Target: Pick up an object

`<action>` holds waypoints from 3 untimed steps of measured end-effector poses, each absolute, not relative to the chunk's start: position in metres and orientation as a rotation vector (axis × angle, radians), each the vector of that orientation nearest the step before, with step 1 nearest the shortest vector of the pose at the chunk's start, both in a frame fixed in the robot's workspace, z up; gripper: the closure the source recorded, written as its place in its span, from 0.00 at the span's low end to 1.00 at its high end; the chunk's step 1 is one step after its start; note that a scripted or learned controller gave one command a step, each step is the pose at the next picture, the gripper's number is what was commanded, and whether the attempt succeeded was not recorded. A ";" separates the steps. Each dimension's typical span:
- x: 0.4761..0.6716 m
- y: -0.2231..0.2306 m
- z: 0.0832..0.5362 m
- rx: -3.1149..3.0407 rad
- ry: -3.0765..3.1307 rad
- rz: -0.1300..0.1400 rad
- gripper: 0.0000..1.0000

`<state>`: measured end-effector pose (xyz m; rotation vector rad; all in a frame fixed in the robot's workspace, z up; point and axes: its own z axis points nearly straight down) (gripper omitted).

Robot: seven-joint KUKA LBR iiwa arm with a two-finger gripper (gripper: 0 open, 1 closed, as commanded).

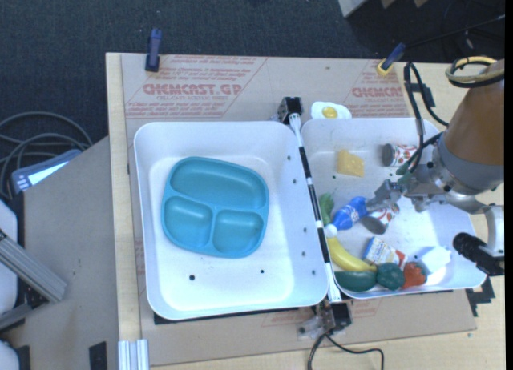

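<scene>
Where the arm reaches: pincer [383, 198] low in right bin [449, 224].
Pincer state: cannot tell.
Objects: blue bottle [349, 215], banana [349, 257] beside it.
Left bin [152, 200]: blue tray [215, 207].

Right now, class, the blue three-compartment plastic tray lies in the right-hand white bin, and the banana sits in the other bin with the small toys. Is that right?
Not quite. The camera view shows the blue three-compartment plastic tray lying in the left-hand white bin, not the right-hand one. The yellow banana sits in the other bin, the right-hand white bin, with the small toys, as stated.
</scene>
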<state>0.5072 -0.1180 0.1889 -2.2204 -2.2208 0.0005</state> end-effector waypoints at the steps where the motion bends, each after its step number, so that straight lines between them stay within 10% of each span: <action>1: 0.519 -0.134 0.087 -2.221 -2.219 0.002 0.00; 2: 0.520 -0.134 0.098 -2.223 -2.220 -0.001 1.00; 3: 0.506 -0.100 0.183 -2.221 -2.223 -0.001 1.00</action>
